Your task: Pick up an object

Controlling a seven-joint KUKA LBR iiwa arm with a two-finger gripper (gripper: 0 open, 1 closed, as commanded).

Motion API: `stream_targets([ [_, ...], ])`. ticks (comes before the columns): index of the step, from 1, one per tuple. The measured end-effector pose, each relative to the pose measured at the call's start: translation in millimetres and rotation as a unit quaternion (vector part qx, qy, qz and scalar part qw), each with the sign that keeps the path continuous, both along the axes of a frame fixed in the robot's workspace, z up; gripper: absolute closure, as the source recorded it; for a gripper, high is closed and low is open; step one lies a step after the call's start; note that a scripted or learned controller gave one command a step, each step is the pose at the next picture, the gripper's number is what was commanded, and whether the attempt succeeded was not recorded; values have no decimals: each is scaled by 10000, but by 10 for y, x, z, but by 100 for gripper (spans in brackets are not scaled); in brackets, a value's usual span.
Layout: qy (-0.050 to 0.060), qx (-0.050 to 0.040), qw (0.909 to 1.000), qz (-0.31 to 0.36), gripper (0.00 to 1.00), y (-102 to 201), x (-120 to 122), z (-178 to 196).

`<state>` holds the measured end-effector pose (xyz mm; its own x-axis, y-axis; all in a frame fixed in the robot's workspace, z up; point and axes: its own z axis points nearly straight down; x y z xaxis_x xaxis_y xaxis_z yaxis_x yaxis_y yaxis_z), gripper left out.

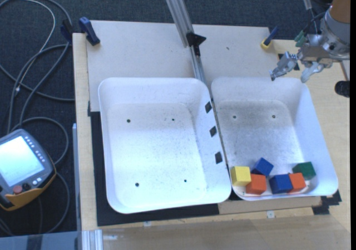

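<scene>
Several small blocks lie bunched along the near edge of the right bin (261,132): a yellow block (241,175), an orange block (256,184), a blue block (263,166), another blue block (281,183), a second orange block (297,181) and a green block (304,170). My gripper (292,72) hangs open above the far right rim of that bin, well away from the blocks, with nothing between its fingers (280,69).
The left bin (156,143) sits beside the right one, its floor speckled. A slanted metal pole (175,6) rises from the bench behind the bins. Blue clamps (88,29) hold the board's far corners. A teach pendant (22,168) lies off the bench at left.
</scene>
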<state>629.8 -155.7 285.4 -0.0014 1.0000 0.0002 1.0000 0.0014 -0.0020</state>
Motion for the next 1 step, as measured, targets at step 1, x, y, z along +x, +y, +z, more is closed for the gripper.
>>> stream_targets([
  [1,30,9,10000,5,0,27,407,-1472],
])
